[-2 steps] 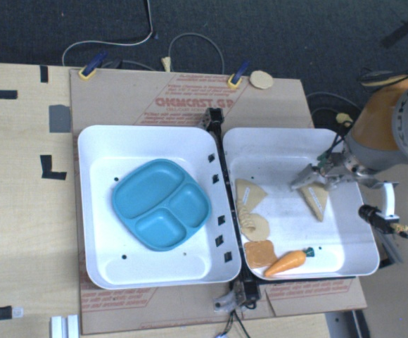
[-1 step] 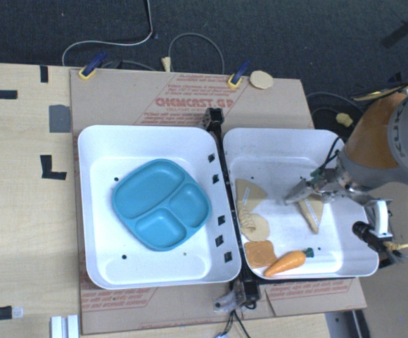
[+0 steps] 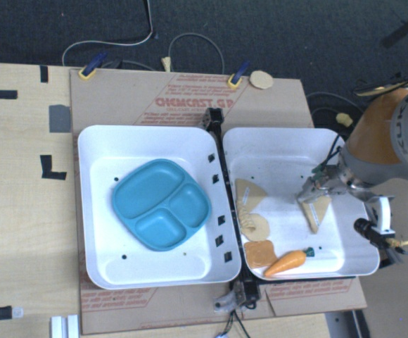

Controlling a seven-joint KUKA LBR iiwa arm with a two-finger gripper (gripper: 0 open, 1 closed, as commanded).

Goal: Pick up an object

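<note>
Red "CHEMCAST GP" lettering readable on brown board (image 3: 190,97) under bins. Left bin (image 3: 91,146) holds blue sectioned plate (image 3: 162,204). Right bin (image 3: 274,138) holds carrot (image 3: 286,262), toast slice (image 3: 258,252), round cracker-like piece (image 3: 255,225), pale wedge (image 3: 249,193), all near divider. Gripper (image 3: 315,192) low in right bin, over cheese-like wedge (image 3: 316,213); wedge's long axis runs near-far, tip toward near rim. Finger state: cannot tell. Nothing visibly pinched.
</note>
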